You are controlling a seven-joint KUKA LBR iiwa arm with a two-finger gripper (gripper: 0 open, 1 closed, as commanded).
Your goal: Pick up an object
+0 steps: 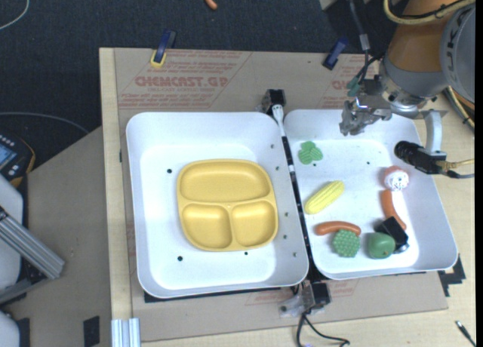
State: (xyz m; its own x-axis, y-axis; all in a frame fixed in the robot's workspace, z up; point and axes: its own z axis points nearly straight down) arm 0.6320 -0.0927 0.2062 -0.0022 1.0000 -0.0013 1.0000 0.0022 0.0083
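The right bin [434,210] holds several toy foods. A green leafy piece [309,152] lies near its upper left, and a yellow corn cob [324,196] sits below that. Along the front are an orange sausage [336,227], a green broccoli [346,243] and a green pepper [381,245]. A second orange sausage [388,204] and a white-and-pink ball [396,180] lie on the right side. My gripper [355,124] hangs over the bin's back edge, up and right of the leafy piece. Nothing is visibly held in it.
The left bin [151,149] carries a yellow divided plate [226,204]. A black block [394,230] rests beside the green pepper. A black fitting [415,155] juts over the right bin's upper right. Clamps sit between the bins at back [275,101] and front [313,295].
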